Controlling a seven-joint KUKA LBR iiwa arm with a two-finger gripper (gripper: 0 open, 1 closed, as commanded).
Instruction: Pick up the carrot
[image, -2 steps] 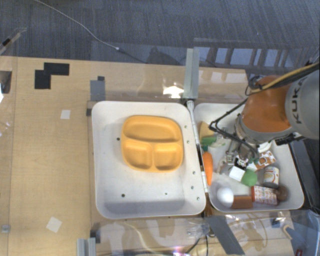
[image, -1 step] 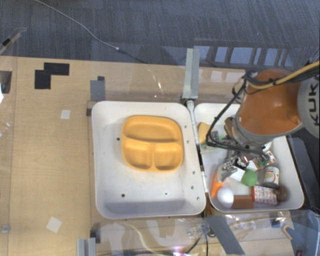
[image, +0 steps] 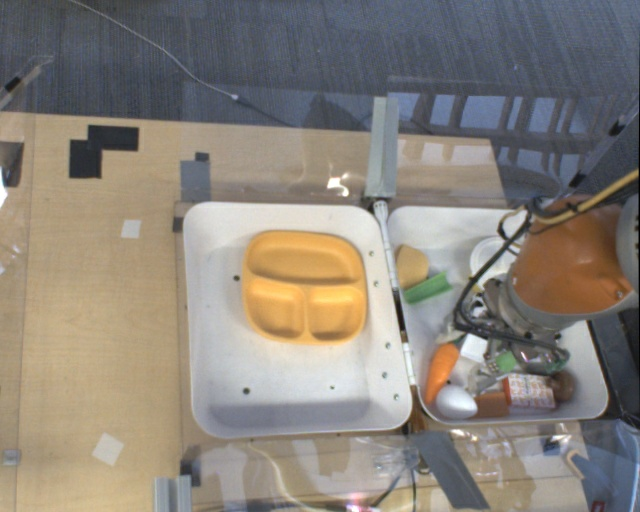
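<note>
Fingers of the gripper (image: 497, 352): hidden beneath the wrist and cabling, so how far open they stand, or whether they have anything, cannot be told from this angle. Gripper sits low in the right bin (image: 598, 398), toward its near half, under the orange band (image: 572, 262) of the arm.

Near edge of right bin: white egg-shaped object (image: 457, 402), touching the lower tip of the carrot (image: 441, 369). Carrot lies just left of the gripper, orange, slightly tilted, near the bin's left wall. Right of the egg, a brown bottle with a pale label (image: 522, 394), lying on its side.

Further back: green block (image: 427, 289) and, touching it, a tan wedge (image: 411, 264), both by the left wall.

Left bin (image: 215, 300): yellow divided plate (image: 304, 286), three compartments, roughly central.

Beyond the bins: wooden bench (image: 90, 300), black marker shapes (image: 100, 147) at far left.
</note>
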